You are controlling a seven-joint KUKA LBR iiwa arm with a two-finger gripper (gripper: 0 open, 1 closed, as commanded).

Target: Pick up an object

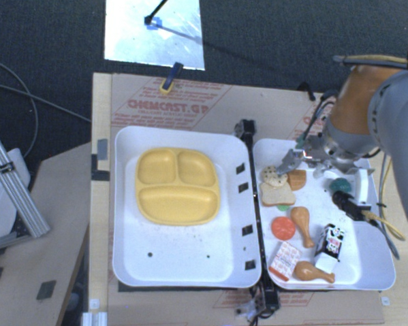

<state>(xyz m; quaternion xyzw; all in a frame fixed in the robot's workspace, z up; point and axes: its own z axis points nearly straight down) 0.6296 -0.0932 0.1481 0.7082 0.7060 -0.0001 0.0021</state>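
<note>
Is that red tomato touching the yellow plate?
Apart. The camera view shows the tomato in the right bin, the yellow plate in the left bin.

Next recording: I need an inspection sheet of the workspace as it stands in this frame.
Surface: cardboard-covered bench bearing a left bin and a right bin, side by side.
Job's things: in the right bin, cookie, bread slice, tomato, drumstick beside the tomato, second drumstick at the near edge, cow-patterned carton, red-and-white packet.
Clutter: yellow divided plate lying flat in the left bin.
Grippers: hand over the right bin's far left part, close by the cookie; grasp cannot be judged.
Cables: thin dark cables on the floor left of the bench.
Surroundings: shiny sheet on the dark floor beyond the bench; metal frame at left.
</note>
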